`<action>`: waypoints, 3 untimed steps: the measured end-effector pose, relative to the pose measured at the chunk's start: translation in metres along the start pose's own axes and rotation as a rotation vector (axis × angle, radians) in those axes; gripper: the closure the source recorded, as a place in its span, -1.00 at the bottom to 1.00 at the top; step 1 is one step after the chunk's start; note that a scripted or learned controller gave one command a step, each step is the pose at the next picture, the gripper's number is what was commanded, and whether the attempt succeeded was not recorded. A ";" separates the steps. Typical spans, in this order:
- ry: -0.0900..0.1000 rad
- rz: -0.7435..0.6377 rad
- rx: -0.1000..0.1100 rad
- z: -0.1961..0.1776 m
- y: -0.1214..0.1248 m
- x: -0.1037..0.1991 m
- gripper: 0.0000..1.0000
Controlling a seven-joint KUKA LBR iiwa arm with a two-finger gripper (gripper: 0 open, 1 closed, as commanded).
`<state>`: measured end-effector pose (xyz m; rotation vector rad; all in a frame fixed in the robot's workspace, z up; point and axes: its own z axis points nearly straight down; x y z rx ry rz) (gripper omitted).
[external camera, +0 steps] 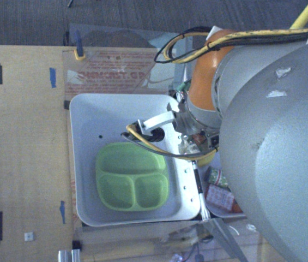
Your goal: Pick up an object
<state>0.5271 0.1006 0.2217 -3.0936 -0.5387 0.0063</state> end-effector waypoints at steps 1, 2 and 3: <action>0.004 0.065 -0.002 -0.008 -0.008 0.036 1.00; 0.004 0.111 -0.001 0.002 0.022 0.072 1.00; 0.004 0.145 -0.001 0.002 0.044 0.122 1.00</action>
